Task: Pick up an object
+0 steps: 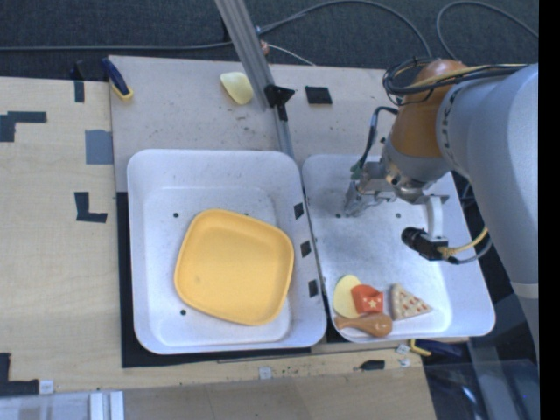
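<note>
Camera view puts the grey arm with its orange band (pixel 418 116) in front of you from the right, its two-finger gripper (pixel 354 201) lowered over the upper part of the right shallow white bin (pixel 385 243). You cannot tell from this angle how the claw stands, and nothing is visible between it. Your candidate objects sit clustered at the near edge of that bin, well apart from the gripper: a pale yellow rounded piece (pixel 346 291), a small red block (pixel 367 300) touching it, a tan triangular pizza-slice toy (pixel 409 304) just beside, and a brown drumstick-shaped toy (pixel 367 325) lying in front of them. In the left white bin (pixel 153 182) you see a yellow square plastic plate (pixel 234 266) lying flat.
</note>
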